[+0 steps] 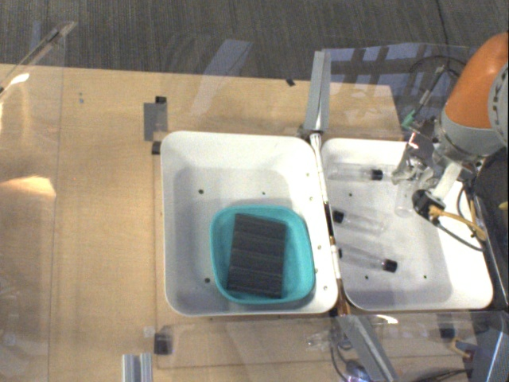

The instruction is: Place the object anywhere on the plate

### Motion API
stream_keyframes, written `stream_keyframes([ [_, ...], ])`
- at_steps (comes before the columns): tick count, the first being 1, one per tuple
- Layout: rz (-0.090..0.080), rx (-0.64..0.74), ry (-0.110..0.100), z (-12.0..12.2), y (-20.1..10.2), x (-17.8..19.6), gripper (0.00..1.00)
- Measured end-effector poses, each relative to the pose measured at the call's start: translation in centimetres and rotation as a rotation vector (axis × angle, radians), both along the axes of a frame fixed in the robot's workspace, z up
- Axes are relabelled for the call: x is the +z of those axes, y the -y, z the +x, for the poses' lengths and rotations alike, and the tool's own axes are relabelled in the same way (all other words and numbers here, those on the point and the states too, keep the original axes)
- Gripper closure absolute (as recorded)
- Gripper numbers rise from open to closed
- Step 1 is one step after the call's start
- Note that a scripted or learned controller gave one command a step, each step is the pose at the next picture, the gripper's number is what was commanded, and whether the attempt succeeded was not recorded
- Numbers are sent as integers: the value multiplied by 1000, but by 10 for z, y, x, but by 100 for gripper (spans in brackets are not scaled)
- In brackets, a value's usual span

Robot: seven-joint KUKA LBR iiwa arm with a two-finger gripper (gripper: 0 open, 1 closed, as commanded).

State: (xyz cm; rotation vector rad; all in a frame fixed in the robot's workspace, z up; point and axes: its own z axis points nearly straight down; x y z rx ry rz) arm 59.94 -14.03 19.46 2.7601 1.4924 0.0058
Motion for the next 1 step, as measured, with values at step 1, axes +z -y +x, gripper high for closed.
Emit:
stream_keyframes([
  [1, 1, 203, -2, -52, -60, -10, 100],
])
